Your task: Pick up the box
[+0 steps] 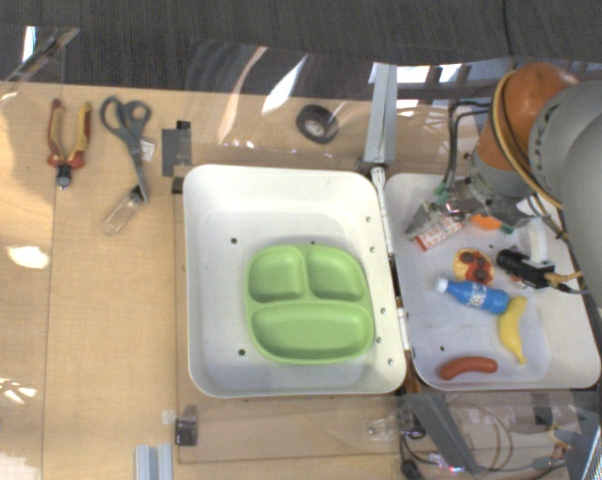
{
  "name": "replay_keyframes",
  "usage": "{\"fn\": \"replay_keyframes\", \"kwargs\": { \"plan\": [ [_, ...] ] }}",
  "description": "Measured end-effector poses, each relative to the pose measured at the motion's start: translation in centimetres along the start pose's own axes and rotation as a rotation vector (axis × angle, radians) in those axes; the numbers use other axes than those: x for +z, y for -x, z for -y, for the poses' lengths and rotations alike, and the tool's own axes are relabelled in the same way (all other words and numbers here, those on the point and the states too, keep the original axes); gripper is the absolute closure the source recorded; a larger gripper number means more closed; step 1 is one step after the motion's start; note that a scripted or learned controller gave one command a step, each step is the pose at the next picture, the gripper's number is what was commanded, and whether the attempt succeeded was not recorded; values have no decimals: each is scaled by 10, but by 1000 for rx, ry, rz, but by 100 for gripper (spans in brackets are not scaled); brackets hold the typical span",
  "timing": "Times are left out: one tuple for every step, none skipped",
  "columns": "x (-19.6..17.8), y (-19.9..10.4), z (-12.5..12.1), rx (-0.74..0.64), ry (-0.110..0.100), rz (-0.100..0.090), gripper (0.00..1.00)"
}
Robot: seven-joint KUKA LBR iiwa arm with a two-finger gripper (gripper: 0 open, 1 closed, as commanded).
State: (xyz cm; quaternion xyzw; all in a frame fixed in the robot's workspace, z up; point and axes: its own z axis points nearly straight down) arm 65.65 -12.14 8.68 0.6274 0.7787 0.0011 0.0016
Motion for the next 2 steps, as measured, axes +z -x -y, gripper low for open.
{"fn": "replay_keyframes", "kwargs": {
  "plan": [
    [-11,-2,-2,-7,3,2,100],
    [-100,-63,-28,256,2,1,100]
  ]
}}
